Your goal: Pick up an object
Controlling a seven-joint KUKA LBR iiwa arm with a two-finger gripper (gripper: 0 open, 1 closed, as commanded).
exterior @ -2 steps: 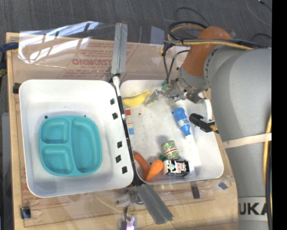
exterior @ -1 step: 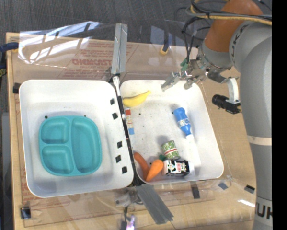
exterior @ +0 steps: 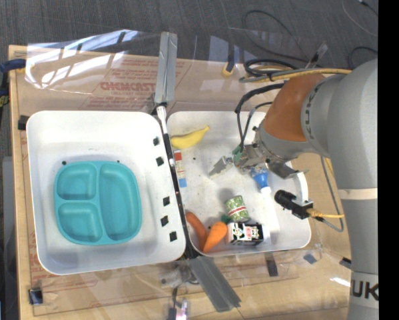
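The arm comes in from the right and bends down over the right bin [exterior: 299, 242], its gripper [exterior: 242, 159] low near the bin's middle. I cannot tell from here how the tool stands, or whether it has anything. Just beside it, toward the right wall, lies a small blue-and-white object [exterior: 260, 179]. A banana [exterior: 189, 137] rests at the bin's upper left. Nearer the front edge sit a small green can [exterior: 236, 208], a black carton [exterior: 246, 233] and two carrots [exterior: 206, 232] side by side, touching. The left bin [exterior: 39, 132] carries a teal divided tray [exterior: 98, 201].
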